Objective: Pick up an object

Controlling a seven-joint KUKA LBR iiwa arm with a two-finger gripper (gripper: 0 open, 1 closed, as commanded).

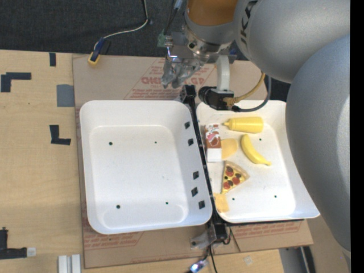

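Wooden bench (34, 169) under a sheet of brown cardboard (122, 75), two white bins side by side: that is where I work. My targets lie in the right bin (284, 201), bunched along its left wall. A yellow mustard bottle (245, 124) lies on its side at the top, a curved banana (254, 151) just below it, a pale block of cheese (229, 148) beside a small red-and-white packet (212, 136), then a pizza slice (232, 177) with red dots and a little yellow wedge (221, 202) near the front rim. All look like smooth, hard plastic toys. The left bin (136, 164) shows bare white plastic with four dark dots.

My gripper (177, 75) hangs over the cardboard behind the bins, near the back of their shared wall; whether its fingers are apart or closed I cannot tell, and I see nothing in them.

To do this step well, I judge the banana or the bottle the best pick: each stands slightly apart from the wall. I should come straight down, fingers across the narrow width. The flat pieces by the wall risk a miss.
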